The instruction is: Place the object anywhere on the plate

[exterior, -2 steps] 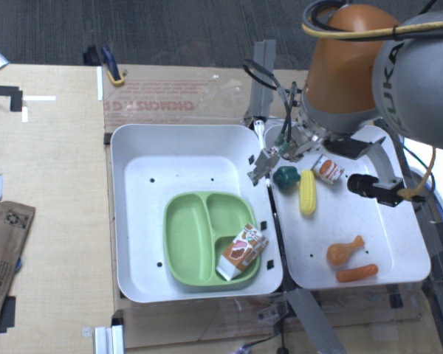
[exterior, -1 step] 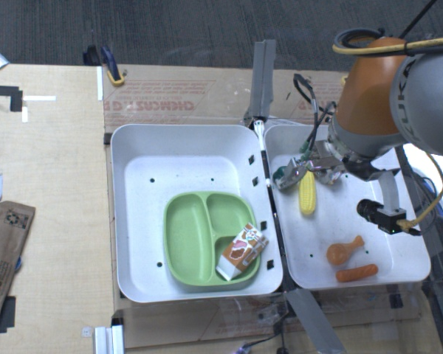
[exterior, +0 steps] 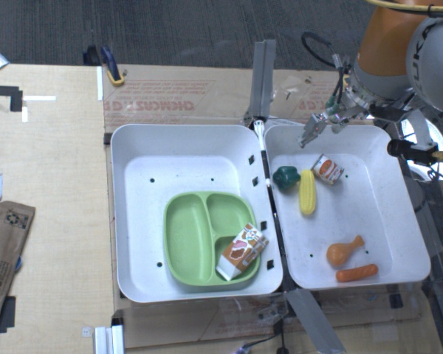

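Note:
A green divided plate (exterior: 199, 234) lies in the left bin (exterior: 133, 198). A small orange and white carton (exterior: 241, 251) rests tilted in the plate's lower right compartment, leaning on the rim. My gripper (exterior: 319, 128) hangs above the far left corner of the right bin (exterior: 399, 220), well away from the plate and the carton. It is open and holds nothing.
The right bin holds a dark green vegetable (exterior: 286, 176), a yellow corn cob (exterior: 307, 192), a small can (exterior: 328, 169), a drumstick (exterior: 344, 251) and an orange sausage-like piece (exterior: 356, 273). A grey post (exterior: 263, 80) stands behind the bins' shared wall.

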Robot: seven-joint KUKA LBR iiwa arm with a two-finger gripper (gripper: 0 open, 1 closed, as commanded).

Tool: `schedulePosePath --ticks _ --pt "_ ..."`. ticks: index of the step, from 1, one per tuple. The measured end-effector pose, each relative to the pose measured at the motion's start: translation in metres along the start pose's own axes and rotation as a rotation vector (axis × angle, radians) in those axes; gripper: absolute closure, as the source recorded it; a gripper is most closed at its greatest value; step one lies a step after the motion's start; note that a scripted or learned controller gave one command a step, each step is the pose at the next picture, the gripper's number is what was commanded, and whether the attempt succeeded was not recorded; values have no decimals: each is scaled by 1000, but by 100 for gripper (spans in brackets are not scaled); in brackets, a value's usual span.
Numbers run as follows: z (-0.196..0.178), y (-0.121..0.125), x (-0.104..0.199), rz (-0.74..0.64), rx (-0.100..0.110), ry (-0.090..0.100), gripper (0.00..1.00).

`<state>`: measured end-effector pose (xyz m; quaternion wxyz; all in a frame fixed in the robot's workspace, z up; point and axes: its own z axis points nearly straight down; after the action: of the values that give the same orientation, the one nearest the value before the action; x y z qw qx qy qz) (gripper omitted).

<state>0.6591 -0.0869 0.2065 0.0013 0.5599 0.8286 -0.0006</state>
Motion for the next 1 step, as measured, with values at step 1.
schedulePosePath --ticks 1 --pt "-85 0 -1 211 1 0 0"
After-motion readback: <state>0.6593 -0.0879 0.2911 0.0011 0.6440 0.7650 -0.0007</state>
